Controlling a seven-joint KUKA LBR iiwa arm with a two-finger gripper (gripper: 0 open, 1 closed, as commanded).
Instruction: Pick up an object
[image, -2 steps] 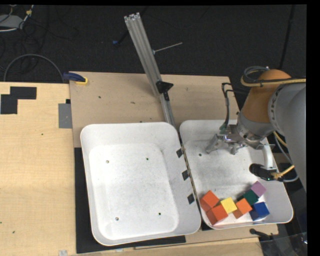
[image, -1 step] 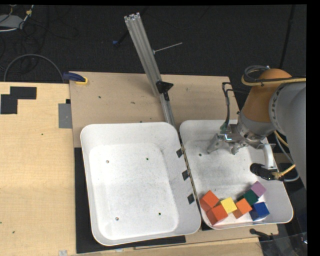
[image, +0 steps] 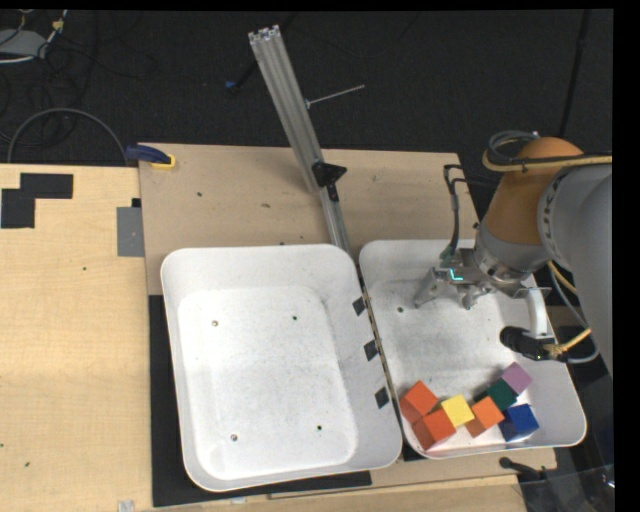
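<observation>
Spread apart and holding nothing, the jaws of the gripper (image: 444, 292) hang low over the far part of the right bin (image: 440, 345), their 2 fingers (image: 428, 293) splayed above bare white floor. Nearest the camera, a cluster of blocks sits in that bin's near right corner, packed close together and tight to the near rim: 2 red-orange blocks (image: 428, 412) at the left of the group, a yellow block (image: 458, 410) beside them, an orange block (image: 487, 412), a dark green block (image: 501, 392) partly hidden behind it, a blue block (image: 520, 421) against the right rim, and a purple block (image: 516, 378) farthest back. Open floor lies between the cluster and the gripper. The left bin (image: 262, 360) touches the right one along their shared edge, where 3 small black clips (image: 369, 349) sit. Farther back, a slanted aluminium rail (image: 295, 125) rises from the bench (image: 240, 195). No readable writing or brand shows anywhere.
</observation>
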